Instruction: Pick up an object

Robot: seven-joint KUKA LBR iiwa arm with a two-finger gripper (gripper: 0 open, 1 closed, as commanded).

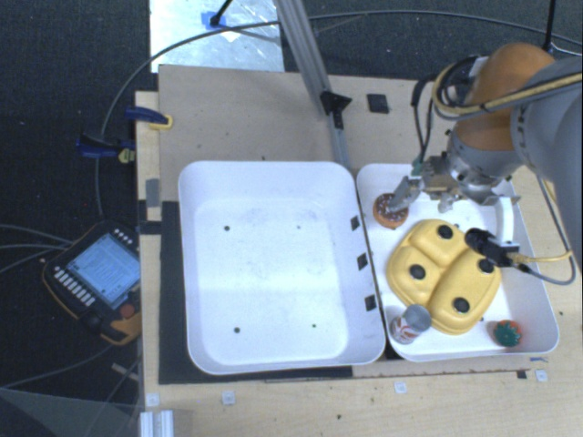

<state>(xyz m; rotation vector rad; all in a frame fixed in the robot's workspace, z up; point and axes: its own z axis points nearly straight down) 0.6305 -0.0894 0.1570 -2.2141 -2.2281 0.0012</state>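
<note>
Right bin [539,291]: large yellow moulded piece [444,276] with black round spots fills the middle and is taken as the reference. Just beyond its upper-left corner, near the bin's far-left wall, lies a small brown ring with pale topping [392,211], apart from the yellow piece by a narrow gap. At its lower-left corner stands a small grey-topped can [411,322], touching or nearly touching it; which cannot be told. Off its lower-right corner, in the bin's near-right corner, sits a small green and red item [506,332], too small to identify. Left of the yellow piece, past the shared walls, is the left bin [196,271]. A slanted metal pole [305,53] crosses the bench above and left of the yellow piece. The arm [547,135] reaches in from the right, orange band [510,76] high above the yellow piece's far edge, wrist angled down-left. The gripper [404,192] sits directly over the ring's far side, close to it. Gripper state: cannot tell; nothing seen held.
</note>
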